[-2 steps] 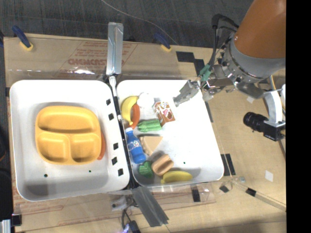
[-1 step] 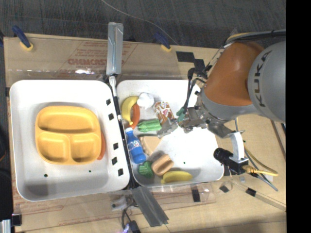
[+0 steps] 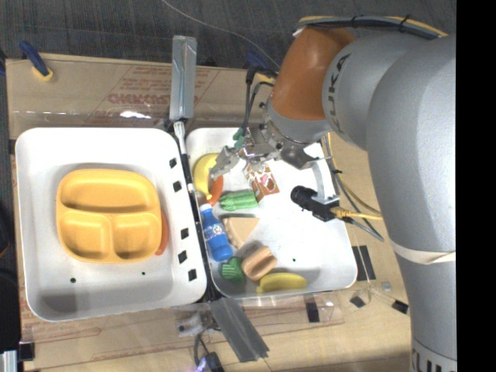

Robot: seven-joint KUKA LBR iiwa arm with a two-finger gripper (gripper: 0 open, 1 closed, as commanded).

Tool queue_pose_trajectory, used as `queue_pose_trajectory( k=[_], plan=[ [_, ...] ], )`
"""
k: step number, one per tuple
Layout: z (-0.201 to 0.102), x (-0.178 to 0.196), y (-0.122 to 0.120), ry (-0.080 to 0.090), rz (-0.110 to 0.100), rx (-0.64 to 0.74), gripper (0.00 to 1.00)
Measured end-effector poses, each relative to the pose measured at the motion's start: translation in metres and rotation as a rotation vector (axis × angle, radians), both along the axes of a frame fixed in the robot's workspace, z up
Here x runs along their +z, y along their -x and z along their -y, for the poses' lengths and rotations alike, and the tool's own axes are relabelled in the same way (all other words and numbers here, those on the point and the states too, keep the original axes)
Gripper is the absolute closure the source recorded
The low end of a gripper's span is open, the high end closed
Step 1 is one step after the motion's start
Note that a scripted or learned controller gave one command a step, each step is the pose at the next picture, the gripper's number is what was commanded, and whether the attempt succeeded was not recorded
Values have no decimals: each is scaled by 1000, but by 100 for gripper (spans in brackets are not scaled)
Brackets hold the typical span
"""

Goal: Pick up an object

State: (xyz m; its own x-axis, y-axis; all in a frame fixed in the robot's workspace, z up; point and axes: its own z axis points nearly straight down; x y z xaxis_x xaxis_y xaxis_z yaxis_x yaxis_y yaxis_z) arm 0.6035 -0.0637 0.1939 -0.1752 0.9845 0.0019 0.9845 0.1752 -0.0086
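My gripper (image 3: 239,155) hangs over the upper left part of the right bin (image 3: 333,246), below the orange band of the arm. Right under and around it lie a yellow fruit (image 3: 201,172), an orange carrot (image 3: 215,186) and a red-brown packet (image 3: 264,181). A green piece (image 3: 239,201) lies just below the gripper. Lower in the bin are a blue bottle (image 3: 216,235), a tan wedge (image 3: 242,229), a bun-like piece (image 3: 258,262), a small green piece (image 3: 230,270) and a yellow banana (image 3: 283,282). I see nothing lifted.
The left bin (image 3: 39,161) holds a yellow divided plate (image 3: 111,214). A divider with black clips (image 3: 188,208) runs between the bins. The arm's grey body covers the right side, and a black cable fitting (image 3: 311,201) hangs over the right bin.
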Motion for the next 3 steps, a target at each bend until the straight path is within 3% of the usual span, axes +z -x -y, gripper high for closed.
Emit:
queue_pose_trajectory(
  k=[1,2,3],
  plan=[
    [57,-62,17,0,6,177,0],
    [45,-89,-4,6,27,79,0],
    [36,-98,-28,1,14,-215,0]
  ],
)
